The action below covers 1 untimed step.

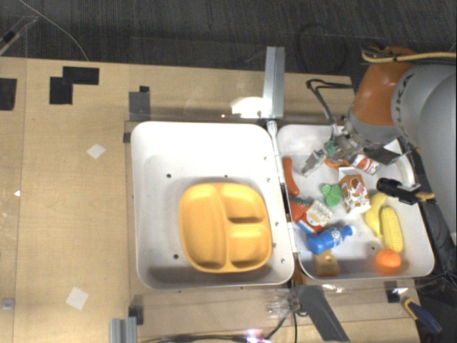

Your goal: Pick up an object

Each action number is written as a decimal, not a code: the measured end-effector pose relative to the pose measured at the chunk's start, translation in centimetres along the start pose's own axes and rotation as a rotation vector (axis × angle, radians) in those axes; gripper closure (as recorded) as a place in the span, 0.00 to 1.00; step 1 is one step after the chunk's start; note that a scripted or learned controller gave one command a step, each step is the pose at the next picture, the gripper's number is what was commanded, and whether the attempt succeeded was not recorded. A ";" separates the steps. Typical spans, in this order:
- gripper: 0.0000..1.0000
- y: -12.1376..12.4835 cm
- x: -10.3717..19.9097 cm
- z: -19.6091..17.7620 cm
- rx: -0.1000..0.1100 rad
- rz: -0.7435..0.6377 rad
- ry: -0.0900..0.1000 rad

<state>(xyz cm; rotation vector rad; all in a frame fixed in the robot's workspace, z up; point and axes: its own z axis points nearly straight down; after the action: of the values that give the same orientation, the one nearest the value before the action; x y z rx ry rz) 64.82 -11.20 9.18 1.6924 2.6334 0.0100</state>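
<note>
Gripper [312,164]: hovering at the right bin's [428,259] twelve o'clock; finger spread impossible to tell.
Divided yellow tray [225,226]: lying in the left bin [153,148].

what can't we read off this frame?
- Gripper, camera view: too small and blurred against the clutter to tell its finger state or whether it holds anything.
- Right bin: its upper right corner is hidden by the arm.
- Small packets in the right bin: labels too small to read.
- Arm: cut off by the frame's right edge.
- Yellow tray in the left bin: fully visible.
</note>
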 end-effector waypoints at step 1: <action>0.00 0.5 -3.4 0.4 0.026 0.172 0.015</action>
<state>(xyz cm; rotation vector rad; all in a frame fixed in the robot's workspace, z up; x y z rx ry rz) 66.72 -14.08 8.81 1.9288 2.4993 -0.0100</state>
